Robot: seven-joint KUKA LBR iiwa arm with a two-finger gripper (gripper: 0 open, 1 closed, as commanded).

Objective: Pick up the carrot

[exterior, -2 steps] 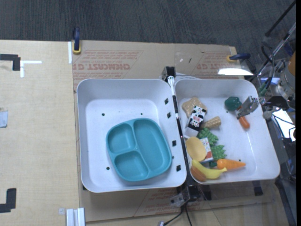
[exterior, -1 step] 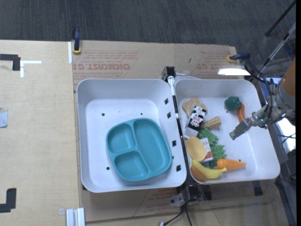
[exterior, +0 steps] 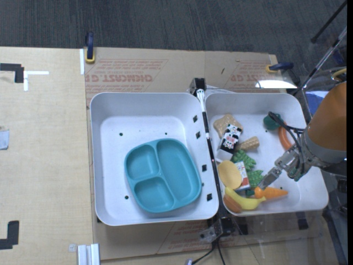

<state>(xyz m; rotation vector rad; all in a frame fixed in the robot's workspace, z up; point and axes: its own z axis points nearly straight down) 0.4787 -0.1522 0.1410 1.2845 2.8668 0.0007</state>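
Note:
A small orange carrot (exterior: 274,192) lies at the front of the right bin (exterior: 309,199), its tip pointing right, beside a yellow banana (exterior: 246,200). A second orange piece with a dark green top (exterior: 283,137) lies along the bin's right wall. My gripper (exterior: 271,179) hangs low over the bin, just above and touching or nearly touching the small carrot's thick end. The arm's orange band (exterior: 333,120) covers the bin's right edge. Nothing is lifted off the bin floor.
The right bin also holds green leafy toys (exterior: 247,165), a yellow round piece (exterior: 230,174), a black-and-white carton (exterior: 231,137) and tan biscuits (exterior: 225,122). A teal divided plate (exterior: 162,174) sits in the left bin (exterior: 105,148).

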